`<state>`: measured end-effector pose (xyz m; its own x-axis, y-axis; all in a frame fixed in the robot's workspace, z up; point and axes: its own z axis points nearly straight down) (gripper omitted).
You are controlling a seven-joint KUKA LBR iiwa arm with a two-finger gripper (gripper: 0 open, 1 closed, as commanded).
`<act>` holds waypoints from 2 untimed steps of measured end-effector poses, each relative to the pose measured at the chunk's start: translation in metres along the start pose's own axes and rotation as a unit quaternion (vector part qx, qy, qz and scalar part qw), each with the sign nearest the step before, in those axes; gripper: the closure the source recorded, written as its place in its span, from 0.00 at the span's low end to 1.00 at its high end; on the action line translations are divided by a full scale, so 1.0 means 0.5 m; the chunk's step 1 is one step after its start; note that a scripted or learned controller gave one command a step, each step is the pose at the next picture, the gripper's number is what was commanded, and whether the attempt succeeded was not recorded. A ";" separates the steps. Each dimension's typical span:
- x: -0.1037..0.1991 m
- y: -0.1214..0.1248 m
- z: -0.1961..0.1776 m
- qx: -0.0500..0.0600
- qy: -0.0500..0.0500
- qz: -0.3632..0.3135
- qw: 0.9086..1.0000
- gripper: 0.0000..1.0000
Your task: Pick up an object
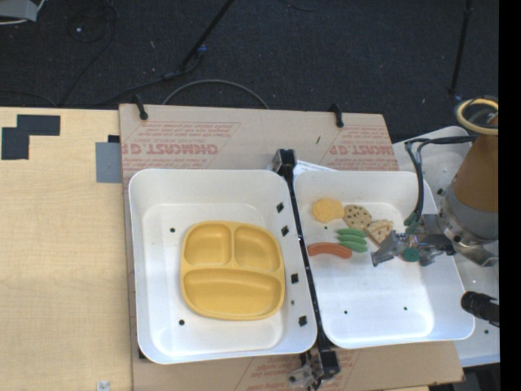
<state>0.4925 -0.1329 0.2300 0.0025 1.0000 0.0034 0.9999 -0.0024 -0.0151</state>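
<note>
The right bin [383, 316] holds a cluster of toy foods near its back: a yellow round cracker [327, 210], a brown cookie [356, 215], a tan piece [379, 231], a green pea pod [352, 239] and a red-orange sausage [329, 251]. My gripper [389, 251] reaches in from the right and hangs low just right of the pea pod and below the tan piece. Nothing shows between its fingers.
The left bin [155, 218] holds a yellow divided plate [232, 269]. A black divider [297, 251] runs between the two bins. The arm's grey and orange body [480, 186] stands over the right bin's right wall. Cardboard lies under both bins.
</note>
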 end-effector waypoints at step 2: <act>0.004 -0.004 0.078 -0.004 0.000 -0.001 1.000 0.00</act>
<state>0.4898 -0.1306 0.1910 0.0005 1.0000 0.0025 1.0000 -0.0005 -0.0078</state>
